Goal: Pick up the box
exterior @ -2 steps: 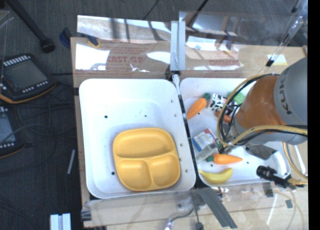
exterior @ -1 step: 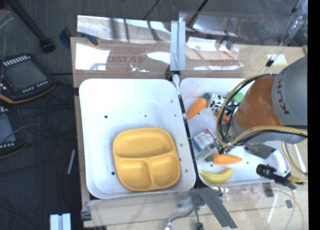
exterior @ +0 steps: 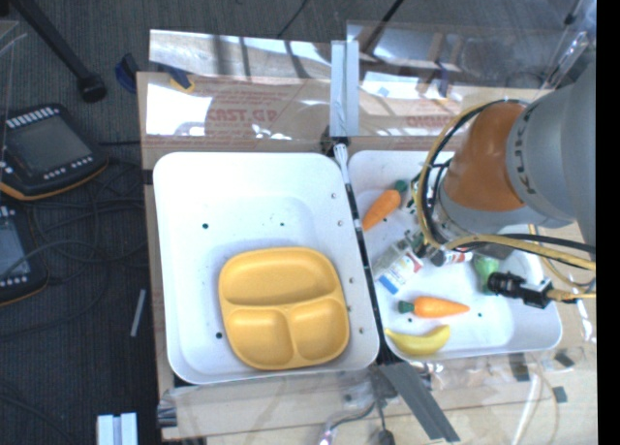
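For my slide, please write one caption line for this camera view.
KUKA arm reaches into the right bin over two carrots and a banana; yellow divided tray in the left bin.

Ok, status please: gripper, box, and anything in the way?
Arm low over right bin. Box lies by the bin's left wall, not held. Two carrots and banana close around it.

The yellow tray (exterior: 283, 307) looks like smooth, shiny plastic. The white bin (exterior: 194, 201) under it is smooth plastic too.

Box (exterior: 395, 269) and green item (exterior: 486, 266) partly hidden under arm (exterior: 523, 157).
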Motion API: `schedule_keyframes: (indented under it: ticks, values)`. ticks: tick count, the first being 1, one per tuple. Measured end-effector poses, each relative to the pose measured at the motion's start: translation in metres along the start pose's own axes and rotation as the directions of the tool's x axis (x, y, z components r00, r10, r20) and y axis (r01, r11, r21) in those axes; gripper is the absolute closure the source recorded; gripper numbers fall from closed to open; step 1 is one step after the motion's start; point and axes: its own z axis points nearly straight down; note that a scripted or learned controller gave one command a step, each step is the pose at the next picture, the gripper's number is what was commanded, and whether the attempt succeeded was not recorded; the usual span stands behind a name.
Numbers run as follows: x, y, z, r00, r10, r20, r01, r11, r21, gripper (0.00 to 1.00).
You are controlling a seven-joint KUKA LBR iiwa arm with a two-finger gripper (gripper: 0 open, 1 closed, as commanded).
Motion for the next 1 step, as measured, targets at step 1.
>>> schedule_keyframes:
  ticks: [1]
  values:
    - [-0.0414,0.0673,0.0029,0.994,-0.112,-0.01,0.112,0.994,0.0,0.0]
